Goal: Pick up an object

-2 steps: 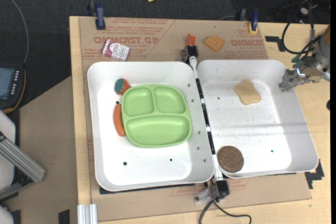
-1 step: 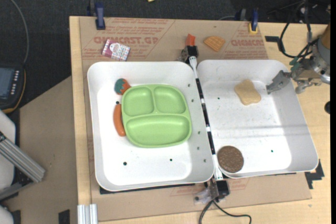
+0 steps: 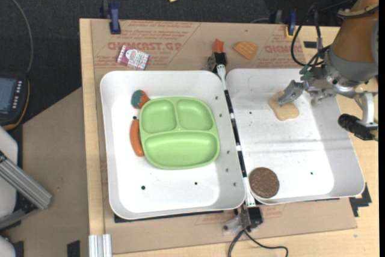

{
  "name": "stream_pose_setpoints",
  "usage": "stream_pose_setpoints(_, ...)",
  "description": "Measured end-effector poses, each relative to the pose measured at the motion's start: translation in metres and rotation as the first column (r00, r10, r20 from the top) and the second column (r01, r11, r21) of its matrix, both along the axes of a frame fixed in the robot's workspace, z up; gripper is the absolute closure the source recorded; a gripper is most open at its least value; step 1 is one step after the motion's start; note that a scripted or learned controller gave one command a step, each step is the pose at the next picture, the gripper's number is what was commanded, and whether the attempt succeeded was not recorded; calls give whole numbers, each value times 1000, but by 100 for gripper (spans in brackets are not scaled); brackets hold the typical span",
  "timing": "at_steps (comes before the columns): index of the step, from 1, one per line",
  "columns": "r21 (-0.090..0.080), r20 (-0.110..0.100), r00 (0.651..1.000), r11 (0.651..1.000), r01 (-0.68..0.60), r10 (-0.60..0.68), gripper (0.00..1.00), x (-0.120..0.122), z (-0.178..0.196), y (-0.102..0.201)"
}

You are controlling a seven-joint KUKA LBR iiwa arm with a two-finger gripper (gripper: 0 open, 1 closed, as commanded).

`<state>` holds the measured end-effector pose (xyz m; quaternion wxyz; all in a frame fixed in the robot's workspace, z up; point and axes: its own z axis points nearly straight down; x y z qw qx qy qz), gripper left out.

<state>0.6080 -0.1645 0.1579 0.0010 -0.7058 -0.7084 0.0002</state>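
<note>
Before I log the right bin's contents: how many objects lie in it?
2. A tan flat piece lies near the bin's far side, just under the gripper; a brown round disc sits at the near left corner. The arm may hide others.

My arm (image 3: 355, 39) is grey with an orange band above the wrist; black cables (image 3: 304, 39) loop beside it, and my gripper (image 3: 293, 93) is grey metal.

Tray (image 3: 179, 156) in left bin (image 3: 120, 189) (cookie (image 3: 264, 182) in right bin (image 3: 337, 171)).
</note>
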Motion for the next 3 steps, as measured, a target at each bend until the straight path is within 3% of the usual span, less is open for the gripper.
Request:
stream_pose_setpoints(1,-3,4,1000,1000,2,-2,0,11,-75,6)
stream_pose_setpoints(2,-6,14,1000,1000,2,-2,100,14,-58,5)
stream_pose_setpoints(3,-6,12,1000,1000,2,-2,0,13,-59,5)
